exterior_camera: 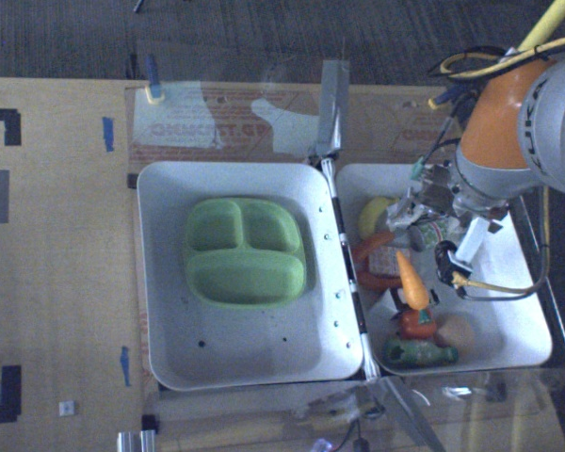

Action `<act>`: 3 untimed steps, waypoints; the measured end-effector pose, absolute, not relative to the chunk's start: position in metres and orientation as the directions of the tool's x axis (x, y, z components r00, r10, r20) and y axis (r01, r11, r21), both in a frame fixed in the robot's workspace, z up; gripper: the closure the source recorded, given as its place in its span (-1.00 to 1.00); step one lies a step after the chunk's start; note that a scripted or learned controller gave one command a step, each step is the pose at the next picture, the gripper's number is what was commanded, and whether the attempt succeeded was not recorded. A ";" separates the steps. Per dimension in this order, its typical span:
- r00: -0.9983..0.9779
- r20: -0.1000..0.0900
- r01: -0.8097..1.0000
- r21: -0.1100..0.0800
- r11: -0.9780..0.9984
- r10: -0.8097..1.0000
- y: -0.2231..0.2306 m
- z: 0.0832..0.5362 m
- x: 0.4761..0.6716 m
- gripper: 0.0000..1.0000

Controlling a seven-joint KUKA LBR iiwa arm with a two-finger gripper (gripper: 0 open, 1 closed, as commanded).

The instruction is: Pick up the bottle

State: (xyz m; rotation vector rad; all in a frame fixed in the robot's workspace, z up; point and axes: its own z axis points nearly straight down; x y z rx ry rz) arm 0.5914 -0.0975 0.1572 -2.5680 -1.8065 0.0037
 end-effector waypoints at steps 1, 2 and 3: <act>0.422 0.007 0.906 0.013 -0.422 0.906 -0.124 0.093 0.569 -1.00; 0.581 0.010 0.814 0.017 -0.581 0.814 -0.172 0.093 0.554 -1.00; 0.580 0.012 0.814 0.019 -0.580 0.814 -0.171 0.104 0.555 1.00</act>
